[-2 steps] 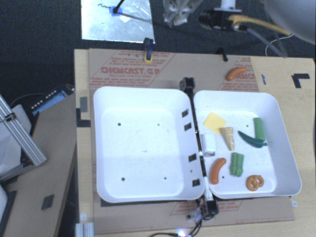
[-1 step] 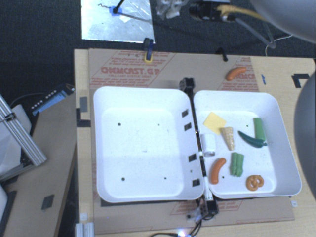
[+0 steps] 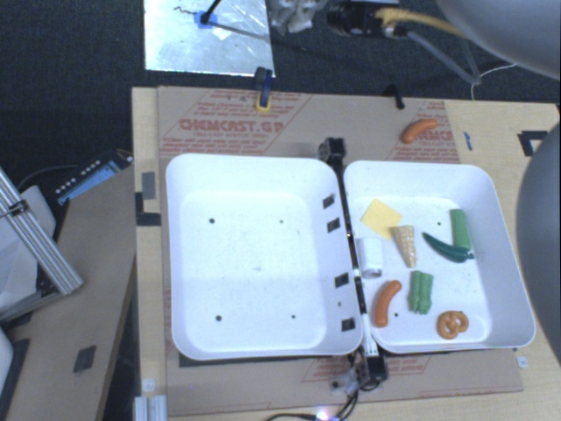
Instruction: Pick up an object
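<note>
Arm parked high, off the bins: grey arm body (image 3: 500,11) fills the top right corner, and the gripper (image 3: 302,3) sits at the top edge above the tabletop (image 3: 228,121). Too blurred and cropped to tell how the gripper is set; nothing visibly held.

Left white shallow bin (image 3: 250,257) has nothing in it but small dark specks. Right white shallow bin (image 3: 495,235) carries all the pick candidates:
- flat yellow cheese-like square (image 3: 381,217), near the divider, upper part
- tan cone-shaped piece (image 3: 406,244), just below-right of the yellow square
- small white block (image 3: 371,254), against the divider
- dark green curved pepper-like piece (image 3: 447,249), mid-bin
- light green upright stick (image 3: 459,228), touching the pepper's right end
- orange sausage-shaped piece (image 3: 386,303), lower left
- green ridged bundle (image 3: 422,291), just right of it
- brown pretzel (image 3: 452,324), lower right

Second orange sausage-shaped piece (image 3: 419,131) lies on the tabletop outside the bins, above the right one.
</note>
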`<state>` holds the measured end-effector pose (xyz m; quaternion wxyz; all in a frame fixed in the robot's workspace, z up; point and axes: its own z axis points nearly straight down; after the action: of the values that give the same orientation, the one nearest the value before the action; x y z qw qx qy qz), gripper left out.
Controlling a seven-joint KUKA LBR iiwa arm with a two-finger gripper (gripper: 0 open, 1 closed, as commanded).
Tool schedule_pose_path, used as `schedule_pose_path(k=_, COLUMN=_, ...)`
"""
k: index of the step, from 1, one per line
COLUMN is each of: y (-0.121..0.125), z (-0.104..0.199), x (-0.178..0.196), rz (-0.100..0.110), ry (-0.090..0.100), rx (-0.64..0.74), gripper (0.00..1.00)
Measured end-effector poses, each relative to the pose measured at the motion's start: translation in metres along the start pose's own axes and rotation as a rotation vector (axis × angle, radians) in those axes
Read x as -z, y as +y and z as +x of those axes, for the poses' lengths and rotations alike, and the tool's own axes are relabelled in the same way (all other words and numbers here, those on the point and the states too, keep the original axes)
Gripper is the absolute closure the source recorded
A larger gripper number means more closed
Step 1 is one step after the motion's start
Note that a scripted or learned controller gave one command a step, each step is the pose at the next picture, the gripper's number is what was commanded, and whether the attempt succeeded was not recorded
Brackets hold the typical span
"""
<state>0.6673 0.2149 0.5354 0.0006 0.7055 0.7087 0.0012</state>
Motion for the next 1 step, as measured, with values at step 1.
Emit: schedule_pose_path(k=1, y=0.0012, z=0.0093, x=0.0000, rz=0.000, ry=0.000, rx=0.000, gripper=1.00)
